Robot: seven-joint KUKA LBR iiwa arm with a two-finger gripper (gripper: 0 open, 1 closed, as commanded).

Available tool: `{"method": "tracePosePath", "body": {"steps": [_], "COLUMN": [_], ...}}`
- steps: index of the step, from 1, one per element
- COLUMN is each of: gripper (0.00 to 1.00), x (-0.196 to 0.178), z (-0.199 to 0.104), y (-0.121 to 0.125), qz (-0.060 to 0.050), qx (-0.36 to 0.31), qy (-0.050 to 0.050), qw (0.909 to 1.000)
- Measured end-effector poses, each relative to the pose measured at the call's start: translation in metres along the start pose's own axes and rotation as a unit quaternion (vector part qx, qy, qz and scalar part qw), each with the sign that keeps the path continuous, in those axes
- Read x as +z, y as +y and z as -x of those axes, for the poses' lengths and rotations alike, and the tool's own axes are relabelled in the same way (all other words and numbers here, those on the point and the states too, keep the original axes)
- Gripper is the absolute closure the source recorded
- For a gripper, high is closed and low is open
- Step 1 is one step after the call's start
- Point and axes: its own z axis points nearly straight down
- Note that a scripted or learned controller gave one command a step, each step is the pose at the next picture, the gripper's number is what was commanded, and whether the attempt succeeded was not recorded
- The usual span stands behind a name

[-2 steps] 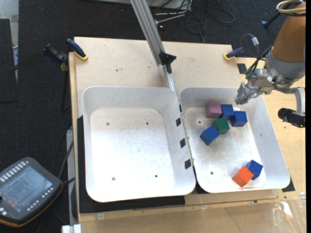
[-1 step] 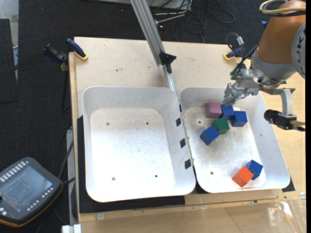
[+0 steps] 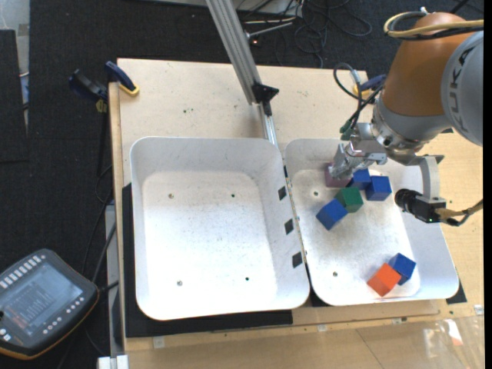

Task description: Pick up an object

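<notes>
Judging by looks, the blue block [image 3: 377,187] just beside the claw [image 3: 344,167] is light, rigid, smooth; grip its flat opposite faces. Claw's state: I cannot tell.

Arm [image 3: 430,68] over right bin [image 3: 430,283]; blue, green, orange blocks inside.

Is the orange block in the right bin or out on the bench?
In the bin: the orange block lies on the right bin's floor near its front rim, touching a blue block.
</notes>
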Motion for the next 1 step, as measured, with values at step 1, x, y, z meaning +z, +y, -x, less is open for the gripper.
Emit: {"method": "tracePosePath", "body": {"steps": [1], "gripper": [1.00], "x": [0.0112], "z": [-0.0467], "y": [-0.0155], "qz": [-0.001], "qx": [0.000], "qy": [0.000], "qw": [1.0000]}}
